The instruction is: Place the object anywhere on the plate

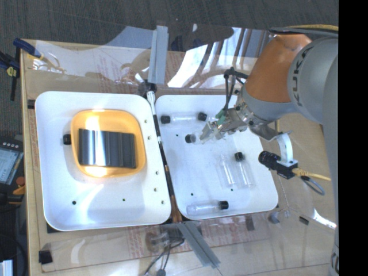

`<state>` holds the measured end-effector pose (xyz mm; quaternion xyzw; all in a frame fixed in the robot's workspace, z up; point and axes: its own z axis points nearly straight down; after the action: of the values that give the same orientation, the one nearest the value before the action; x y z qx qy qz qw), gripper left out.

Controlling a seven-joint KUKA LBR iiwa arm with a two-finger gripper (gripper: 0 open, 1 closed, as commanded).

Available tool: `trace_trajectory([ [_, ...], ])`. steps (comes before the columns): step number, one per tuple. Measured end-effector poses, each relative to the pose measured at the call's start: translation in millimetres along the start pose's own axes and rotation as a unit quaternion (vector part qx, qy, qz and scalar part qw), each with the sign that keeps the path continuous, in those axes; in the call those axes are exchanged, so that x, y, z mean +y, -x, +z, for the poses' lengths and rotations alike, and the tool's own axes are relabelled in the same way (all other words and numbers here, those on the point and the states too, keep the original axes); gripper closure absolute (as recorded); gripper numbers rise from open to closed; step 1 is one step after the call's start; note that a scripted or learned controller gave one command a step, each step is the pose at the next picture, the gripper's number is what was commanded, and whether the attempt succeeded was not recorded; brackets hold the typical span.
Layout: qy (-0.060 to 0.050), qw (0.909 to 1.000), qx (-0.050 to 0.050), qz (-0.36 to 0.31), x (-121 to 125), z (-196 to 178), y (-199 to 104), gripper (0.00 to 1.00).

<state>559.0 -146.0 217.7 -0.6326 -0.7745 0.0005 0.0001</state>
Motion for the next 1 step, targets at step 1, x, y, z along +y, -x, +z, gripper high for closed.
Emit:
trace_trajectory([
  [1,0.001,0.9874,0.000,-0.159,26.5,17.2,-6.2,1.00],
])
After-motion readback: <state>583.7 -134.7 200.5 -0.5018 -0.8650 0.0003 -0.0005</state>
